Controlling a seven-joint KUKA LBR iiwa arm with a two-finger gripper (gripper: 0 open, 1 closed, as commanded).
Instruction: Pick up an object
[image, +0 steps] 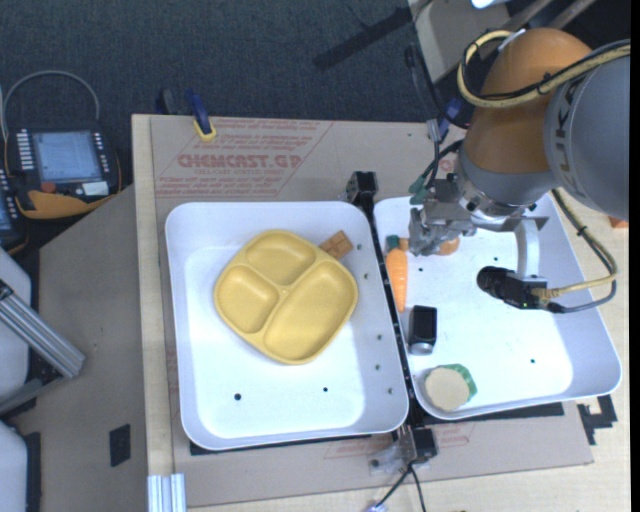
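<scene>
Carrot by the gripper, right bin's upper left corner

Carrot (397, 280) lies in the right bin (560, 340), hard against its left wall, long axis running up-down in the frame, green end toward the top. Gripper (430, 238) sits low over the bin's upper left corner, just right of the carrot's top end. Open or closed: cannot tell, the wrist hardware blocks the view from above. Nothing is visibly held.

A small orange item (449, 245) peeks out just right of the gripper, partly hidden, so I cannot tell what it is. Arm (540, 100) comes in from the upper right of the frame, orange band above the wrist. A black part with a cable (510, 287) hangs off it over the middle of the bin.

Also in the right bin:
- black box (423, 328), below the carrot and near the left wall
- round tan disc with a green edge (447, 387), lower left corner, just below the box

Left bin (290, 400):
- yellow divided plate (287, 296), center, three compartments
- small brown block (336, 244), touching the plate's upper right rim

Both bins rest on a cardboard sheet (240, 160) with red print. A blue and yellow clamp (201, 115) is at the sheet's top edge. A pendant with a screen (62, 165) sits at the far left of the frame.
</scene>
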